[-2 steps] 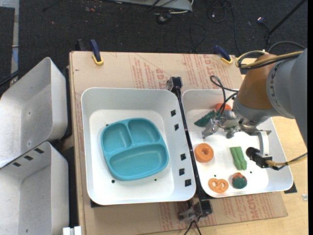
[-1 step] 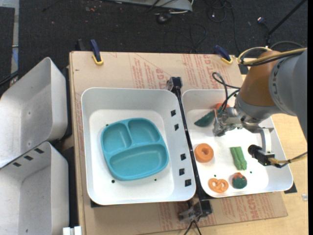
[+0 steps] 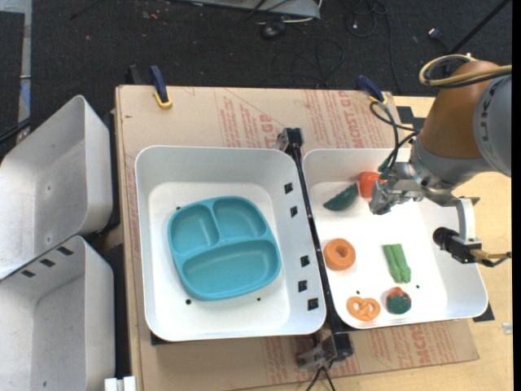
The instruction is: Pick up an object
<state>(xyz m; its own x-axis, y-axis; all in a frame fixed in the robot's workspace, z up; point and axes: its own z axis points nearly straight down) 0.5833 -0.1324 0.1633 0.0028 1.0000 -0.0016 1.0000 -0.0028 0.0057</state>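
In the right bin (image 3: pixel 456 287) lie several small toy foods: a dark green leaf-shaped piece (image 3: pixel 341 198), a red piece (image 3: pixel 368 183), an orange ring (image 3: pixel 339 254), a light green pod (image 3: pixel 396 262), an orange pretzel (image 3: pixel 363 306) and a dark green and red piece (image 3: pixel 398 300). My gripper (image 3: pixel 383 199) hangs over the bin's upper part, right beside the red piece and just right of the leaf-shaped piece. Nothing shows between its fingers.
The left bin (image 3: pixel 155 218) holds a teal divided plate (image 3: pixel 224 247). A black divider (image 3: pixel 305 218) runs between the two bins. Two spare white bins (image 3: pixel 49 218) stand off the bench at the left. Cables hang near the arm at the right.
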